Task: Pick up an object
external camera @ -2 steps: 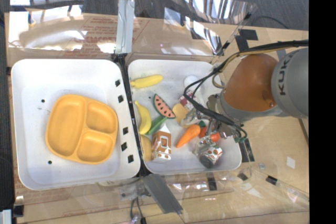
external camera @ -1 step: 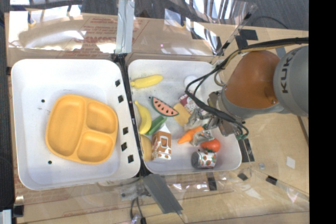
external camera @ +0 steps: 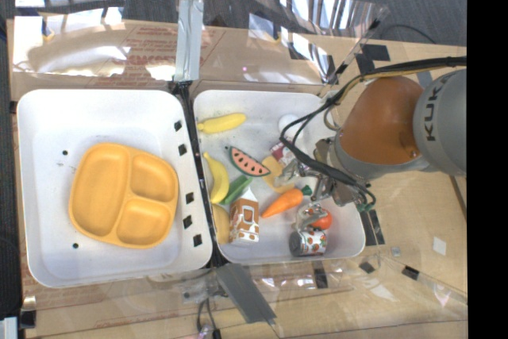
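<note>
Just right of the carrot (external camera: 282, 203), the gripper (external camera: 316, 188) is lowered for a pick; its opening cannot be told.

You see the grey arm (external camera: 397, 127) reaching over the right bin (external camera: 262, 103), gripper (external camera: 317, 190) low beside a toy carrot (external camera: 282, 203), watermelon slice (external camera: 246, 161), bananas (external camera: 222, 123), a yellow divided tray (external camera: 123, 194) in the left bin (external camera: 48, 115).

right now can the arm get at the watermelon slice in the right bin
Probably yes: the watermelon slice lies uncovered on top, left of the gripper, with only the carrot near it in the right bin.
</note>
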Tool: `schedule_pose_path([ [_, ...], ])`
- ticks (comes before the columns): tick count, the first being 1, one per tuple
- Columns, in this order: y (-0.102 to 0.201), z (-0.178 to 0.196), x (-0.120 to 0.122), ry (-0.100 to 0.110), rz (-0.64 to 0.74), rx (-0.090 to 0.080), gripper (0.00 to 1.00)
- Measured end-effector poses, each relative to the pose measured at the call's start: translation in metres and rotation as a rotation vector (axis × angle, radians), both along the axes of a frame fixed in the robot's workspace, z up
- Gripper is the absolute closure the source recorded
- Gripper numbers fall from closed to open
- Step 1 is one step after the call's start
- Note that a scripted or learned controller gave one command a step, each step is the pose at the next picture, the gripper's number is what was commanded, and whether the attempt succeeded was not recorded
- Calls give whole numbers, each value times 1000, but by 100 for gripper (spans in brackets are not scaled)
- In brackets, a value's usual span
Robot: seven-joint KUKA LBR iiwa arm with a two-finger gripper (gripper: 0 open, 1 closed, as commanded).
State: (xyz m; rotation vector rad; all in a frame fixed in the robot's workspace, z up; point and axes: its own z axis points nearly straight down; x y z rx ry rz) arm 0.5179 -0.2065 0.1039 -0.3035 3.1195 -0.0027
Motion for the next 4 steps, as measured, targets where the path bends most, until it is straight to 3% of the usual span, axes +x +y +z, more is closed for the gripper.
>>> schedule_pose_path([
  [1,58,-11,-17,3,363,0,0],
  [2,82,-7,-25,-16,395,-7,0],
  [3,117,-11,53,4,292,1,0],
  [4,98,-1,-22,3,189,-1,0],
])
